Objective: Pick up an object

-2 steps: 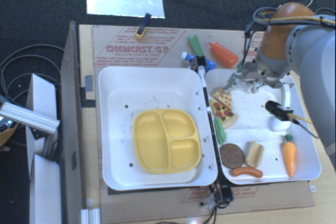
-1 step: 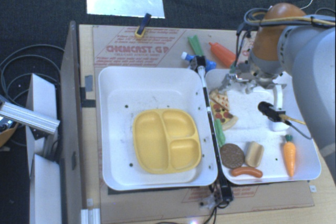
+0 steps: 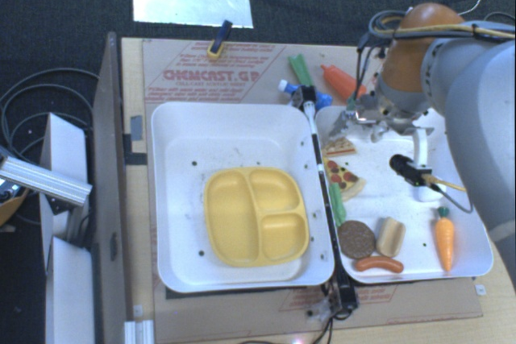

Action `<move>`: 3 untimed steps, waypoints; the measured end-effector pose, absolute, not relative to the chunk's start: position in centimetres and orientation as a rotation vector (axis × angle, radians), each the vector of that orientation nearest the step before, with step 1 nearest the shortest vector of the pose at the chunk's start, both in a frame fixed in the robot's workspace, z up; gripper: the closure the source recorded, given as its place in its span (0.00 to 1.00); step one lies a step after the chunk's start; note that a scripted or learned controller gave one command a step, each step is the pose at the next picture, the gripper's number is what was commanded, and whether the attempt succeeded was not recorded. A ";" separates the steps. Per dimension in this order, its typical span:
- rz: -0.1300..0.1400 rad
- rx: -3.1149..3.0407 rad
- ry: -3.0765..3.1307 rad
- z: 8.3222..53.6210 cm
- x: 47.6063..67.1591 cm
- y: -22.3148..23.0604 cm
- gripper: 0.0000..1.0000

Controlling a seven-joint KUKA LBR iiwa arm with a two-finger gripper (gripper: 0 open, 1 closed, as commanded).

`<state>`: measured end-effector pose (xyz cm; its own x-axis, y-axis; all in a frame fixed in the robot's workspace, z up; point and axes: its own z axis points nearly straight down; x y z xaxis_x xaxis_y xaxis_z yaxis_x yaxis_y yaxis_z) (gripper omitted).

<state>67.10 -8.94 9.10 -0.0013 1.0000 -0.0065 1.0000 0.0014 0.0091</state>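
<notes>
The grey two-finger gripper (image 3: 352, 123) hung over the upper left of the right white bin (image 3: 468, 258), just above a pizza-slice toy (image 3: 339, 146); its grip could not be made out; a yellow divided plastic tray (image 3: 256, 215) lay in the left white bin (image 3: 181, 173).

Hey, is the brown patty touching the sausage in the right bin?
Apart. The camera view shows a thin strip of white bin floor between the brown patty and the sausage lying just below it.
</notes>
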 end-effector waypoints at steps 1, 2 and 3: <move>0.011 2.213 2.218 9.0 67.2 -9.0 0.00; 0.008 2.211 2.221 8.8 67.1 -8.4 0.00; -0.005 2.225 2.219 8.4 58.0 -12.0 0.00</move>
<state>58.03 -12.01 8.39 0.0027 1.0000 -0.0018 1.0000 -0.0027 -0.0031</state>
